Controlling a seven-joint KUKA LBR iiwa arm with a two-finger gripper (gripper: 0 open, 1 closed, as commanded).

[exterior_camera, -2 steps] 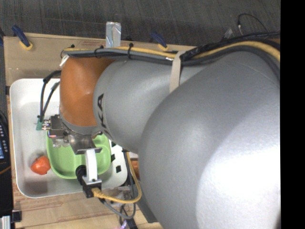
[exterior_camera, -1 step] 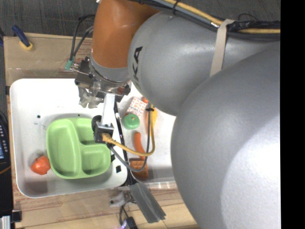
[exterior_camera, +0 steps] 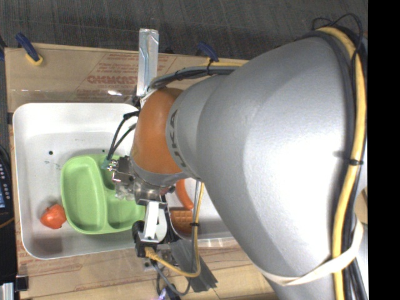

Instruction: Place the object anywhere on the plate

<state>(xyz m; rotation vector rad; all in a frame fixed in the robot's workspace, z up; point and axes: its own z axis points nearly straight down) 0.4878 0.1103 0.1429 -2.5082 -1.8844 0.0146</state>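
In the left white bin point(exterior_camera: 28, 167), a green plate point(exterior_camera: 87, 195) lies near the front wall, its raised rim tilted slightly toward the bin's middle. Just beside the plate's left lower edge sits the object, a small red-orange tomato-like piece point(exterior_camera: 54, 216), touching or nearly touching the plate's rim but lying on the bin floor, not on the plate. Over the plate's right edge hangs the arm's wrist, with the orange band point(exterior_camera: 156, 136) above it and black cables looping beside it. The gripper point(exterior_camera: 122, 180) is at the plate's right side, largely hidden under the wrist, so whether it is open or closed cannot be told, and nothing can be seen held in it. To the right of the plate, partly under the arm, an orange curved thing point(exterior_camera: 184, 195) shows against the other bin. The large grey arm point(exterior_camera: 275, 161) covers most of the bench right of the plate. Behind the plate, past the bin's far wall, lies brown cardboard point(exterior_camera: 81, 74) with 2 blue clamps point(exterior_camera: 28, 47) on its edge.
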